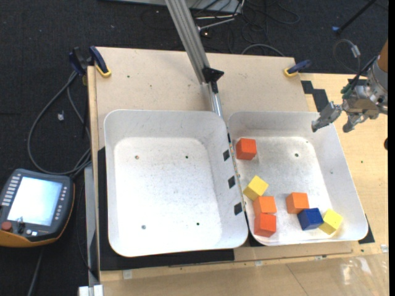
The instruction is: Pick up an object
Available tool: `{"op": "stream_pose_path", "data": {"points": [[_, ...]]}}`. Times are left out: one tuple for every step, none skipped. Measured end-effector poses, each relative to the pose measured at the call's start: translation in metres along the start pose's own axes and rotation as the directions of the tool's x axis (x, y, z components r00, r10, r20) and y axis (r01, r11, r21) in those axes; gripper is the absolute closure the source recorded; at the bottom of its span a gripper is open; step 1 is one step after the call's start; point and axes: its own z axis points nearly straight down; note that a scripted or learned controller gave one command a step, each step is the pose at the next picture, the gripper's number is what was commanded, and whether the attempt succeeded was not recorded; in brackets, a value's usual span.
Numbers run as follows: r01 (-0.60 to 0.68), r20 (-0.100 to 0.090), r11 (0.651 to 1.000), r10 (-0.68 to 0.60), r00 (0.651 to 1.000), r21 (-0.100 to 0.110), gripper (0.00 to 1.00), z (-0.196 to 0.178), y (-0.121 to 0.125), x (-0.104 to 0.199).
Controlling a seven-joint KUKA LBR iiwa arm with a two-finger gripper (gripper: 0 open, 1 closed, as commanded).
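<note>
Here we are with the job barely begun: the gripper (338, 118) sits high at the right edge of the frame, over the upper right rim of the right bin (333, 140), and nothing is between its fingers. The two fingers stand spread apart, open and empty, well clear of every block.

So the whole pick is left to do: choose a block, come down, close, lift.

Now the bins. The left bin (123, 165), filling the middle left of the frame, shows bare speckled floor. The right bin carries all the candidates. One orange cube (246, 148) stands alone near its upper left. Lower down, a yellow cube (255, 187) sits just above a pair of orange blocks (266, 214) that touch or nearly touch. To the right of those, another orange block (297, 201) sits hard against a blue cube (310, 218), with a second yellow cube (332, 221) just beside it at the lower right corner.

My call: the lone orange cube looks the easiest target, with free space all round it.
</note>
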Motion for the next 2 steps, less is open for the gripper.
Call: {"op": "stream_pose_path", "data": {"points": [[0.003, 0.002, 1.000, -0.003, 1.000, -0.002, 1.00, -0.010, 0.001, 0.000], [0.003, -0.001, 1.000, -0.003, 1.000, 0.000, 1.00, 0.066, 0.052, 0.004]]}}
